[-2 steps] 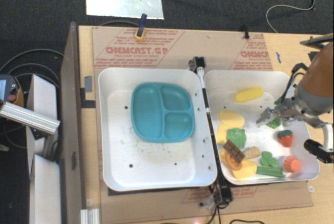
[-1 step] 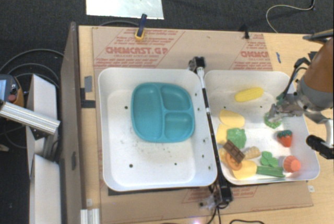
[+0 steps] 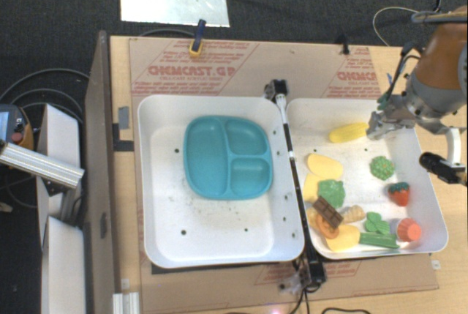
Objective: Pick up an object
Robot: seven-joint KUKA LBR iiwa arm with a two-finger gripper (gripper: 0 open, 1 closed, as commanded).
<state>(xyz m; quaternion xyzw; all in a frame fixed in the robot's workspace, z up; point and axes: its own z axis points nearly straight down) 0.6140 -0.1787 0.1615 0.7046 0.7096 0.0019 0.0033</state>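
Observation:
The right bin (image 3: 431, 192) holds several toy foods. A yellow corn cob (image 3: 347, 132) lies near its back edge. My gripper (image 3: 378, 126) hangs just right of the cob's end, low over the bin; nothing is seen held in it. Further forward lie a yellow piece (image 3: 324, 165), a green broccoli (image 3: 382, 167), a red strawberry (image 3: 399, 192), a green leafy piece (image 3: 331, 192), a brown bar (image 3: 327, 214), a green bean piece (image 3: 377, 233) and an orange fruit (image 3: 411, 230).
The left bin (image 3: 164, 181) carries a teal divided plate (image 3: 227, 157). A black divider rail (image 3: 290, 159) runs between the bins. The grey arm with its orange band (image 3: 442, 60) comes in over the right bin's back right corner.

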